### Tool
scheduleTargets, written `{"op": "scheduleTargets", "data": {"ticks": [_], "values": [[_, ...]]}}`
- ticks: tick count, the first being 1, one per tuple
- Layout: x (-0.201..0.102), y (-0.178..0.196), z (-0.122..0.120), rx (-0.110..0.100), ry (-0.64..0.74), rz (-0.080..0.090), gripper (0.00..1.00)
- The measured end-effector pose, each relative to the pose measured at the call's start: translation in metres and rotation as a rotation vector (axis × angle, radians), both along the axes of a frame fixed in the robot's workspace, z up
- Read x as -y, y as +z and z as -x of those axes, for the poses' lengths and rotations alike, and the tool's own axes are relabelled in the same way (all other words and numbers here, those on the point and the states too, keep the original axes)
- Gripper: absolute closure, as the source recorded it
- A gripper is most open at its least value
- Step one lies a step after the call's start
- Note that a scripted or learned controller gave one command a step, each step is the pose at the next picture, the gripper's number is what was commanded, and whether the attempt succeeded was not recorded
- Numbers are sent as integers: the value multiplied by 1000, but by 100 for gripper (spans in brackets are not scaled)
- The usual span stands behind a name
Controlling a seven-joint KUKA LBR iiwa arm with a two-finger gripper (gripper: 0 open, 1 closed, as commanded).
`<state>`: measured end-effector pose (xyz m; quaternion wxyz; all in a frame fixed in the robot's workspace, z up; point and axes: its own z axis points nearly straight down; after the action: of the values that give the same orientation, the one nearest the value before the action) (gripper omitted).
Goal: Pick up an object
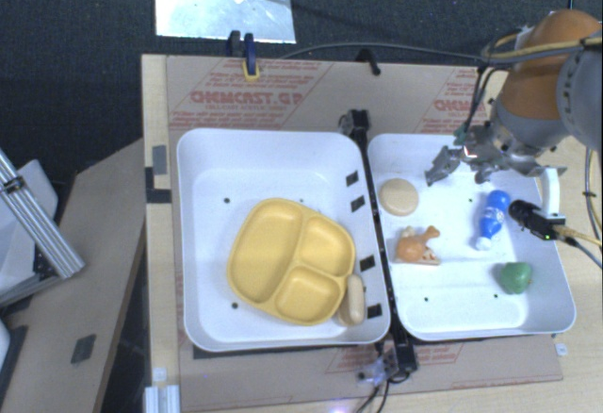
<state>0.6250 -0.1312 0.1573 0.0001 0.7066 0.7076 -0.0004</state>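
Observation:
My gripper (460,166) hangs over the back of the right bin (443,322), open, with nothing between its spread fingers. A round tan bun (399,197) lies just to its front left. An orange toy animal (417,246) sits near the bin's middle. A blue bottle (490,218) lies in front of the gripper, slightly to the right. A green lump (515,277) rests at the bin's front right.
The left bin (207,213) holds a yellow divided plate (292,260), and a tan oblong piece (353,300) lies against the plate's front right edge. A black divider (372,223) runs between the bins. The arm enters from the right.

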Motion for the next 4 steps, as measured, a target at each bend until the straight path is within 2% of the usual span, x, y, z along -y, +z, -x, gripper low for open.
{"op": "scheduleTargets", "data": {"ticks": [1, 2, 3, 4], "values": [[-7, -60, -4, -2, 4, -1, 0], [-6, -67, -7, 7, 3, 0, 0], [-8, -54, -10, 17, 5, -2, 100], [-2, 9, -14, 8, 2, 1, 100]]}}
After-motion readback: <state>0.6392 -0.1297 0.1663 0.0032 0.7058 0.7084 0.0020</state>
